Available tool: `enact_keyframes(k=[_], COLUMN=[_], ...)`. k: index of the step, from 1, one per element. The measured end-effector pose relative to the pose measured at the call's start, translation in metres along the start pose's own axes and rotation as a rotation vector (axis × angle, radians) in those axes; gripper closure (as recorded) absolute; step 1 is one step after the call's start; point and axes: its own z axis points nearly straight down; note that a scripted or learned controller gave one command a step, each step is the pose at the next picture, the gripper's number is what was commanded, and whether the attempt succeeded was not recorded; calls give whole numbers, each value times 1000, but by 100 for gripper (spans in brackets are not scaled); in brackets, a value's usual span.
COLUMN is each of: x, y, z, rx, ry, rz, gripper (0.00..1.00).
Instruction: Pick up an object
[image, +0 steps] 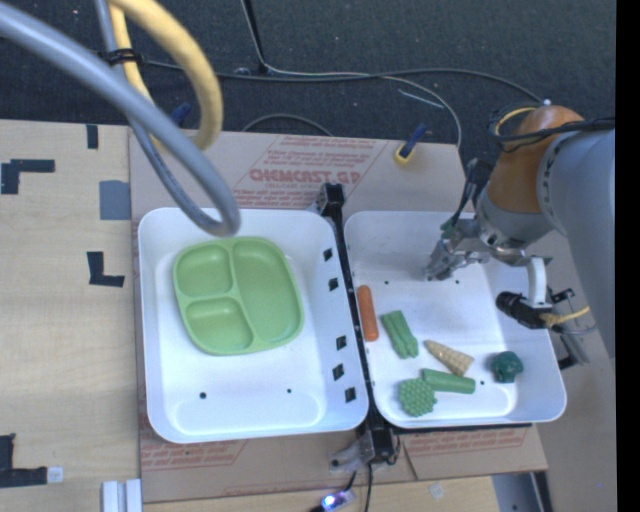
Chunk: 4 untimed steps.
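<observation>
Hand (443, 262), grip state unclear, hovers over the right bin (400, 235), with the orange carrot (367, 312) lying near, lower left.

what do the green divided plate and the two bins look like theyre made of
Green divided plate: likely molded plastic, uniform pale green with a soft sheen and rounded compartment ridges. Left bin and right bin: probably thin formed plastic, smooth white with rounded rims, though painted metal can't be ruled out.

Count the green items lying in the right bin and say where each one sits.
3. A ridged green piece beside the orange stick, a green brush-shaped toy near the front wall, and a dark green lump at the right.
</observation>
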Motion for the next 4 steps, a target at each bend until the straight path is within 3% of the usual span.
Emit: enact_keyframes(k=[3,4], x=[10,60], y=[-7,-2], z=[-154,-158], rx=[-1,4], ry=[3,6], rz=[0,-4], gripper=[100,100])
